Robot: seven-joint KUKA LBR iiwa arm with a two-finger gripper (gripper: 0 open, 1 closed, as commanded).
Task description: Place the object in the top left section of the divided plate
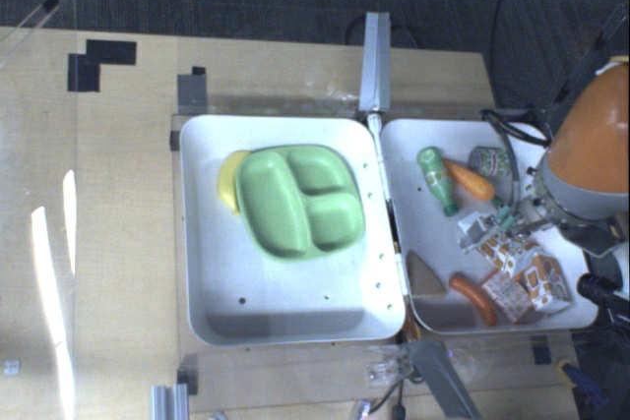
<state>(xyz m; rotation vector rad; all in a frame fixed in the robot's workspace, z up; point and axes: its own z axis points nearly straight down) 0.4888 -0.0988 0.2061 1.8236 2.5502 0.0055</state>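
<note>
The green divided plate (300, 199) sits in the left bin (202, 241), well left of the pincer (512, 211), which hovers among the right bin's clutter (carrot (470, 180), green bottle (436, 176), sausage (474, 298)). Whether it grips anything, I cannot tell.

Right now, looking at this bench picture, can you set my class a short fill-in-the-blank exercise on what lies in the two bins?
1. The divided plate is coloured ____.
2. The divided plate lies in the ____ bin of the camera view.
3. The green bottle lies touching an ____ carrot.
4. A yellow object pokes out from under the plate's ____ edge.

Missing words: green; left; orange; left
</note>
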